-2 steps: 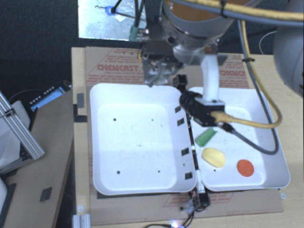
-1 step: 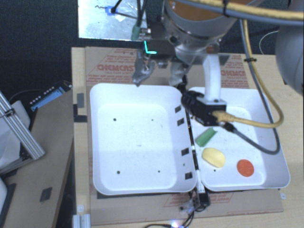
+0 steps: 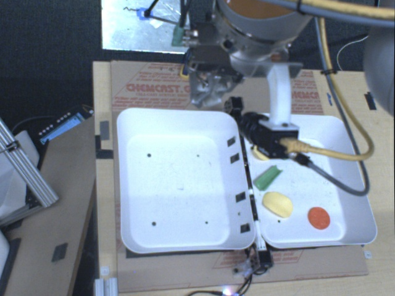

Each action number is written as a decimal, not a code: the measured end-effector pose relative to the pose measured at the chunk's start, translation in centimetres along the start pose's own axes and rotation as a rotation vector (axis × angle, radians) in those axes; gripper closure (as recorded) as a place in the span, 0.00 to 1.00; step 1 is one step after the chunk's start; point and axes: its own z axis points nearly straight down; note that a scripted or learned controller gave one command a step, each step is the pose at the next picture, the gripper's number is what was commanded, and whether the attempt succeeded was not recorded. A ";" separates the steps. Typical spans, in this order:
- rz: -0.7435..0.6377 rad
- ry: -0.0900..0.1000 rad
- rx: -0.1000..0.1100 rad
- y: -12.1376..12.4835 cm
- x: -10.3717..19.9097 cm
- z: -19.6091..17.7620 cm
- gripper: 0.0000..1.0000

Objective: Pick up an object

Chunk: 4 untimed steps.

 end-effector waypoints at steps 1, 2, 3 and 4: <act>0.000 0.000 0.001 0.0 0.0 0.0 0.00; -0.002 0.001 -0.002 0.0 0.0 -1.1 1.00; -0.003 0.001 -0.001 0.0 0.0 -1.1 0.00; -0.005 0.003 -0.003 0.0 0.0 -2.2 1.00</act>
